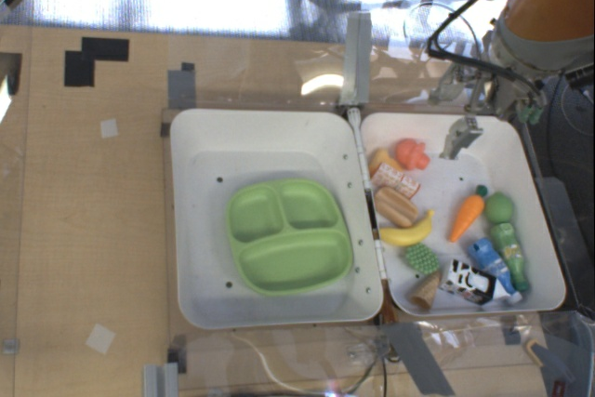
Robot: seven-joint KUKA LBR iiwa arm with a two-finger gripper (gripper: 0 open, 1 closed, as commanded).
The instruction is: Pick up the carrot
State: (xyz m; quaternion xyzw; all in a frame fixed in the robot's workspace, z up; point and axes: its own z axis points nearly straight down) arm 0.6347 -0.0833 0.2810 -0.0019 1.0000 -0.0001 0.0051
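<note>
Carrot [467, 216] lies tilted in right bin [530, 167], between banana [409, 232] and green bottle [507, 237]. Gripper [459, 138] hangs above bin's far edge, holding nothing; finger spread unreadable.

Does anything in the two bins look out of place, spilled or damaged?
Nothing stands out. The toy foods, among them the carrot, lie loose in the right bin, none spilled over its rim. The green plate lies flat in the left bin. The gripper hangs above the right bin.
</note>
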